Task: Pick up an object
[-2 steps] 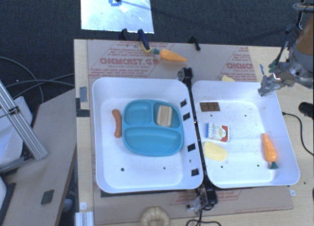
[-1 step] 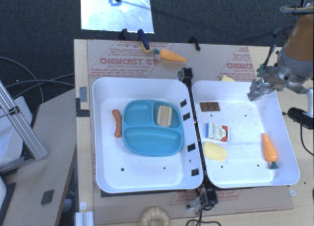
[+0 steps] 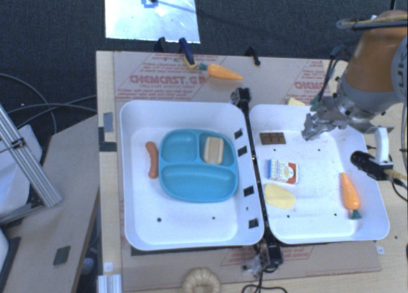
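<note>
Two bins [image 3: 191, 237]; pincer [image 3: 310, 129] tips blurred above right bin's brown tile [image 3: 272, 137].

The arm [image 3: 382, 62] is cut off by the picture's right edge, and its wrist covers the far right corner of the right bin [image 3: 319, 231]; the gripper [image 3: 310, 131] is too blurred to tell how its fingers stand. A yellow piece [image 3: 296, 101] behind that bin shows only partly (the bin rim and the arm hide the rest). At the bottom edge a pale ring [image 3: 201, 282] is cut off, and the print on the small packet [image 3: 281, 171] is too small to read.
</note>
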Motion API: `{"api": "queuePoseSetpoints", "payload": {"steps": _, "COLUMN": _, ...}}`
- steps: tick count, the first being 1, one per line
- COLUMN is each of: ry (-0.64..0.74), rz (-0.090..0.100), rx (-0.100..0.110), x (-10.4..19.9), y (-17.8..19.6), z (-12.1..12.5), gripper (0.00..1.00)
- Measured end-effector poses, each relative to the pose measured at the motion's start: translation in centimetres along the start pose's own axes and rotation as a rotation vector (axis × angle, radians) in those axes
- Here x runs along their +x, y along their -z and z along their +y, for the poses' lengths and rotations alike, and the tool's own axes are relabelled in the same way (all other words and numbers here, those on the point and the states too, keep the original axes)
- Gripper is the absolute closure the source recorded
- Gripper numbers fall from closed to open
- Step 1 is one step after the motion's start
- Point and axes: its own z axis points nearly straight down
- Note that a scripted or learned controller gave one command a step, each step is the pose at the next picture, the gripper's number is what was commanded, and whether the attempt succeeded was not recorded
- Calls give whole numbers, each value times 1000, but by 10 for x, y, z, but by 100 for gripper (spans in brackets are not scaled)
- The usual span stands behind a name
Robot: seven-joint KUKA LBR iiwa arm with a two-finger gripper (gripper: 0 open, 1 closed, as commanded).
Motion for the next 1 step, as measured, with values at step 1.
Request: {"api": "queuePoseSetpoints", "payload": {"steps": 1, "ry": 0, "rz": 0, "rx": 0, "x": 46, "y": -4, "z": -15, "gripper": 100}}
